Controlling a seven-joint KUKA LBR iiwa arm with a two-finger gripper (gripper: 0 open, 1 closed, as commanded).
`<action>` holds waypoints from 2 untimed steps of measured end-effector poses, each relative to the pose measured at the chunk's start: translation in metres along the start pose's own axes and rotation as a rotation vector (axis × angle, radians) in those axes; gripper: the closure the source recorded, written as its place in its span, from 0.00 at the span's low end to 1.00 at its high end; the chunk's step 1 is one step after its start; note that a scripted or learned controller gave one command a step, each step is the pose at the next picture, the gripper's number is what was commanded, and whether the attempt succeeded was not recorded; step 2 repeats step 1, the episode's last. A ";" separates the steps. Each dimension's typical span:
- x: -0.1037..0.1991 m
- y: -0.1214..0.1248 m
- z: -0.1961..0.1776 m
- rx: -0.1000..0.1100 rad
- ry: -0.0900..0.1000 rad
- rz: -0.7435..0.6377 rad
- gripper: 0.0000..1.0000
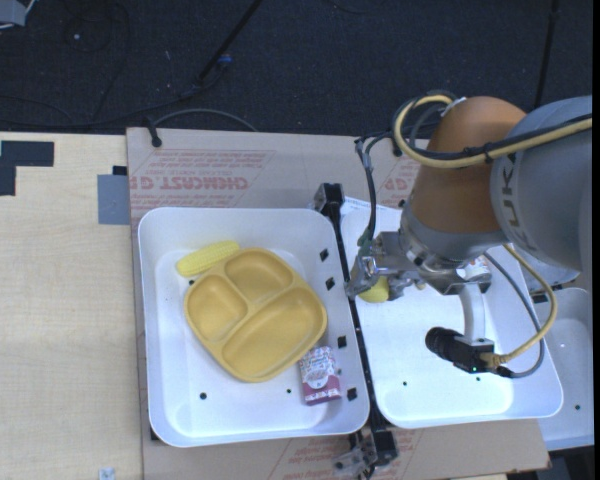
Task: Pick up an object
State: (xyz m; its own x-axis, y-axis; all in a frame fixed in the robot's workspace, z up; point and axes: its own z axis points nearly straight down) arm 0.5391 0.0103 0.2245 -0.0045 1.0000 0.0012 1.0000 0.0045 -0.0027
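My gripper (373, 276) is low over the left edge of the right bin (450, 403), close to the divider between the bins. A small yellow object (376, 292) shows right under the gripper's tip, partly hidden by it; whether it is gripped or just lying beneath I cannot tell. In the left bin (170, 388) lie a yellow divided plate (255, 313), a yellow corn cob (206, 258) by the plate's upper left, and a small red and white packet (320, 375) at the plate's lower right.
The grey arm with its orange band (470, 168) covers the upper half of the right bin. A black cable fitting (458, 348) hangs from the arm over the bin floor. Cardboard (230, 168) lies under both bins, with wooden bench to the left.
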 end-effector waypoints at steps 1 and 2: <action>0.058 -0.013 0.008 0.003 0.001 -0.001 1.00; 0.058 -0.013 0.008 0.003 0.001 -0.001 1.00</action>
